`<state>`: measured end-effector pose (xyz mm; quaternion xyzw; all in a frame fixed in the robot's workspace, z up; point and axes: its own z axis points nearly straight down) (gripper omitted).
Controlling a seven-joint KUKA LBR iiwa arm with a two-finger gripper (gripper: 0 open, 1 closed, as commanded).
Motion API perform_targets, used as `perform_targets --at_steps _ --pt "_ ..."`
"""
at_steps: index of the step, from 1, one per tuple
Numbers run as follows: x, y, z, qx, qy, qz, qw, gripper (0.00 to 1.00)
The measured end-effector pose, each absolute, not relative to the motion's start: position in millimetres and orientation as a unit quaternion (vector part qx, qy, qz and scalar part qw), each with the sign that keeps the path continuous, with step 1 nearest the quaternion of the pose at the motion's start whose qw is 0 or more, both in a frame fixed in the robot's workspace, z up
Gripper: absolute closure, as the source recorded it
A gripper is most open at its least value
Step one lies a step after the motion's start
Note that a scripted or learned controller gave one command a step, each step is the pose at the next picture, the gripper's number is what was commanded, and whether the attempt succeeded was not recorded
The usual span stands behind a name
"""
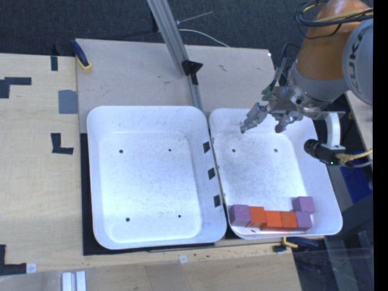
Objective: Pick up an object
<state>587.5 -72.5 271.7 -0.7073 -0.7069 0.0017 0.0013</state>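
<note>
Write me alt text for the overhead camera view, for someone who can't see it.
A grey robot arm's open gripper hovers holding nothing over the far end of the right white bin, while purple and orange blocks sit clustered along that bin's near edge. The left white bin sits alongside it.

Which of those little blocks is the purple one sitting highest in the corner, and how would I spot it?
Find the right-hand white bin and follow it to the near edge, where a row of blocks lies. At the row's right end, the purple block sits one step further back than the others. Its neighbours in the row are orange, and the other purple blocks lie along the row itself.
</note>
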Motion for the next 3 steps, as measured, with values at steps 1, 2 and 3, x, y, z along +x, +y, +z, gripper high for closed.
perform_targets --at_steps 1,2,3 --pt "497.6 -111 188 -0.709 -0.705 0.0046 0.005 0.0" --pt "519.2 -167 272 -0.708 -0.706 -0.0009 -0.005 0.0" --pt "530.0 -124 321 -0.705 -0.709 -0.0017 -0.002 0.0"
